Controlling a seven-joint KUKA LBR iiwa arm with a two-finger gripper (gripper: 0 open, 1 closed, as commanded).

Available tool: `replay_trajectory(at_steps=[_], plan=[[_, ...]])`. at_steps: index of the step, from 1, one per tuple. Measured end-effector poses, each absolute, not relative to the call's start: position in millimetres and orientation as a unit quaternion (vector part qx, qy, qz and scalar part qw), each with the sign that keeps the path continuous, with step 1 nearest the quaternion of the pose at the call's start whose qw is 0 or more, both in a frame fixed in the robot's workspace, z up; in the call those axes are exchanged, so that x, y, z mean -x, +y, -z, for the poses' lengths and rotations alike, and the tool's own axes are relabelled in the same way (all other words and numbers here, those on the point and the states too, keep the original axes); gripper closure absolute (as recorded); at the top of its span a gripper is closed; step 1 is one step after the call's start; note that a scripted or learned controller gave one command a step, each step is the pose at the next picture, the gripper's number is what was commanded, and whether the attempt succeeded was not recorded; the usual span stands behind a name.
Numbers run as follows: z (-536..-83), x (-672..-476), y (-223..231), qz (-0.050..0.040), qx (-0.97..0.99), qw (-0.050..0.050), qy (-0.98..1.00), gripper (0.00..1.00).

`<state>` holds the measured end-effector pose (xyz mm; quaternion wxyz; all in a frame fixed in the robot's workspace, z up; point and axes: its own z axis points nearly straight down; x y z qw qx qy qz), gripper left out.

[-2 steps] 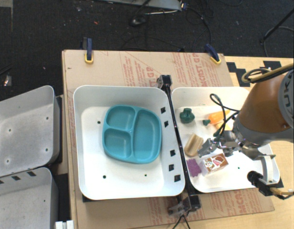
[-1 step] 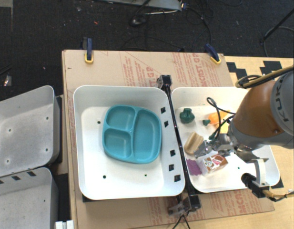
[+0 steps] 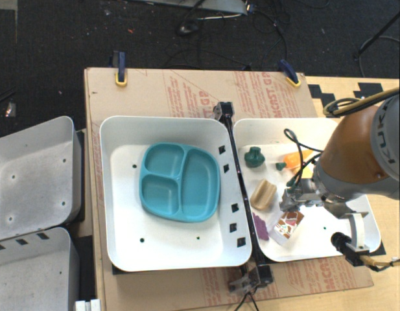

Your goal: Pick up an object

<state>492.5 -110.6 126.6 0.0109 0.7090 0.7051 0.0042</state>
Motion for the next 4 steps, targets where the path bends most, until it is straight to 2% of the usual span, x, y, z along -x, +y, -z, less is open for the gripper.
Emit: replay_trajectory(at_steps=[1, 2, 3, 4], plan=[[-189.7, -493.4, -108.9, -0.0015, -0.706, 0.002, 0.708, 1.0], [-234.7, -494.6, -108.9, -0.001, -0.706, 0.002, 0.708, 1.0], [-224.2, -494.9, -108.7, 0.0006, -0.707, 0.0, 0.707, 1.0], [-214.8, -519.7, -62.8, -0.0006, -0.704, 0.0, 0.71, 1.0]])
